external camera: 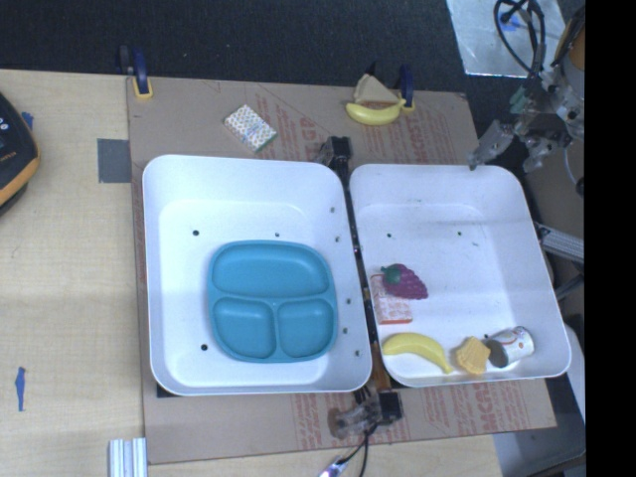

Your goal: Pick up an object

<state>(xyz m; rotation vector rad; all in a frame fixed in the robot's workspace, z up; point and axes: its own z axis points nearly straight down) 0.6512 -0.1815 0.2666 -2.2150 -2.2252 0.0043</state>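
The right bin (497,217) holds its objects along the near side: a purple bunch of grapes (404,281), a red and white packet (391,304), a yellow banana (417,349), an orange-yellow chunk (473,356) and a small white can (513,343) lying on its side. My gripper (514,153) hovers above the far right corner of this bin, well away from all of them. Its fingers are spread open and nothing is between them.
A blue divided plate (272,299) lies in the left bin (169,227). Beyond the bins, a toy banana with a sandwich piece (376,105) and a patterned square (249,125) rest on the cardboard. A black and yellow device (12,152) sits at the left edge.
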